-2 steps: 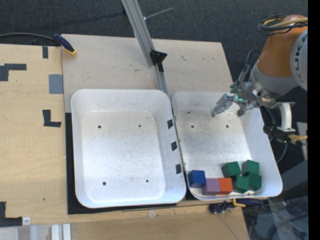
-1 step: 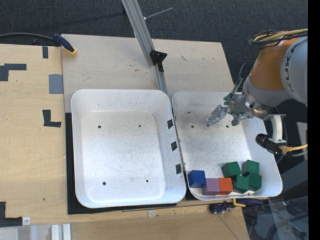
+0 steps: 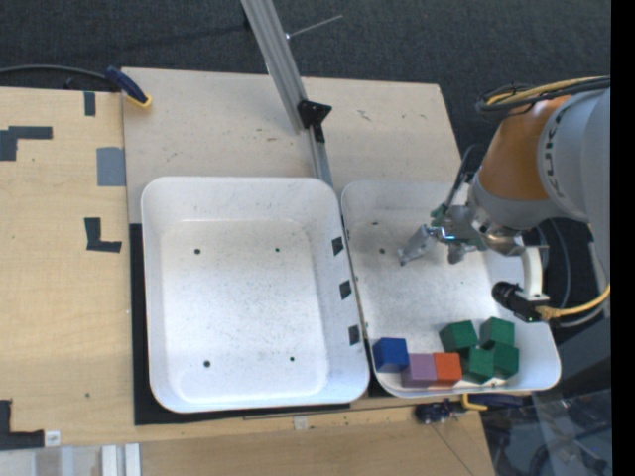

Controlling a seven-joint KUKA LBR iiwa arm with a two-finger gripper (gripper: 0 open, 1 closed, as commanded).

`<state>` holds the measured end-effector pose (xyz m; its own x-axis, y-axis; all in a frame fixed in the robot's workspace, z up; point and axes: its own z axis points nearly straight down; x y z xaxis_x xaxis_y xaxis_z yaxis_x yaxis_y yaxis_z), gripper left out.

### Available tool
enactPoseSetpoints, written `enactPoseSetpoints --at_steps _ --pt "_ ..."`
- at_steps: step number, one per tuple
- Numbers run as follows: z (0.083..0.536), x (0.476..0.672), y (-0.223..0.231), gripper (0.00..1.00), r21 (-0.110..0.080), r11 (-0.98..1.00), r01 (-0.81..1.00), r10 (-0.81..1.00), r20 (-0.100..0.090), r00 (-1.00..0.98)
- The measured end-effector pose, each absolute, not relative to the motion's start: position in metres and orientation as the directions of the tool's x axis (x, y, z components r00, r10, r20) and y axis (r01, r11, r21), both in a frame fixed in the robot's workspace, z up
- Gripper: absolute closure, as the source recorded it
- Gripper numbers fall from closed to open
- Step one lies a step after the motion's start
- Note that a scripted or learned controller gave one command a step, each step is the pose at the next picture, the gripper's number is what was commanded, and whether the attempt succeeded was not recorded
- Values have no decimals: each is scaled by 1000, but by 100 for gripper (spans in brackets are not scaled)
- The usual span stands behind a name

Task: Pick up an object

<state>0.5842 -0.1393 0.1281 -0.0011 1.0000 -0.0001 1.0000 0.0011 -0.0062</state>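
Grey-armed robot's hand (image 3: 429, 247) hovers open and empty over the right bin (image 3: 397, 206), well apart from the blue block (image 3: 390, 353) and green blocks (image 3: 481, 349) near its front edge.

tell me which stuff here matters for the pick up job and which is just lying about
For the job:
- end effector
- right bin
- blue block
- purple block
- orange block
- green blocks

Lying about:
- left bin
- metal pole
- grey tape patches
- blue and yellow clamp
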Motion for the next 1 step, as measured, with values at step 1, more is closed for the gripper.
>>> enactPoseSetpoints --at_steps 1 --pt "89 583 -139 0 -5 1 1000 1000 0 -1"
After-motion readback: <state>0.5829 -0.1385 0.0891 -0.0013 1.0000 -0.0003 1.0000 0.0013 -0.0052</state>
